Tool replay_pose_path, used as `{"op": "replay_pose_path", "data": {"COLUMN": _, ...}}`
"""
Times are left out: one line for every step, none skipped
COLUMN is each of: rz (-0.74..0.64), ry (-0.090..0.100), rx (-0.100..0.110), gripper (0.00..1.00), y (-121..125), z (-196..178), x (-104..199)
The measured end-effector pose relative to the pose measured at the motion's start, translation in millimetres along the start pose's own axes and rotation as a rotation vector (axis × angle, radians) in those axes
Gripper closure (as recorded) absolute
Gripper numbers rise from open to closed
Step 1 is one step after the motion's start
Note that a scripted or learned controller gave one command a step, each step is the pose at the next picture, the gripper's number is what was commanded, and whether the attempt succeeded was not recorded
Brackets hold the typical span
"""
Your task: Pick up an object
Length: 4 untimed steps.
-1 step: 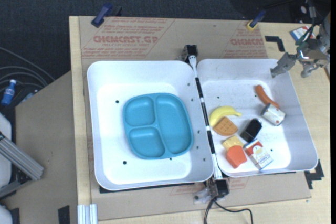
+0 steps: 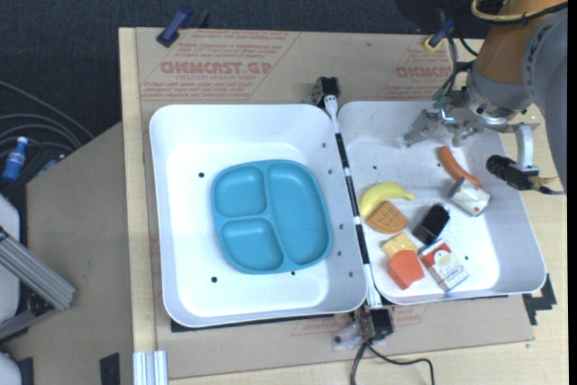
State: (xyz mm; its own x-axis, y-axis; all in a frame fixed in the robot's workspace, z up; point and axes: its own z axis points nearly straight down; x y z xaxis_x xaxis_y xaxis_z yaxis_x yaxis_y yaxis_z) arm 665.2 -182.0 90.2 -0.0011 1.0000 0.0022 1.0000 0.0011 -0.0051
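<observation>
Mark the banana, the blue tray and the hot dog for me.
banana (image 2: 383, 194), camera view, middle of its curve
blue tray (image 2: 270, 214), camera view, central divider
hot dog (image 2: 450, 162), camera view, mid-length

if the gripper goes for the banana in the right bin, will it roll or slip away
The banana probably rocks rather than rolls, since it is curved. Its smooth, rounded skin may slip between two fingers. It looks like a light toy, and the waffle-like piece touching it might get nudged.
</observation>
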Motion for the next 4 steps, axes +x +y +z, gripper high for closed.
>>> {"op": "replay_pose_path", "data": {"rz": -0.002, "ry": -0.004, "rx": -0.006, "gripper": 1.00, "y": 2, "z": -13, "x": -1}}
{"op": "replay_pose_path", "data": {"rz": -0.001, "ry": -0.004, "rx": -0.005, "gripper": 0.00, "y": 2, "z": -13, "x": 0}}
{"op": "replay_pose_path", "data": {"rz": 0.001, "ry": -0.002, "rx": -0.003, "gripper": 0.00, "y": -31, "z": 6, "x": -9}}
{"op": "replay_pose_path", "data": {"rz": 0.001, "ry": -0.003, "rx": -0.005, "gripper": 1.00, "y": -30, "z": -5, "x": -9}}
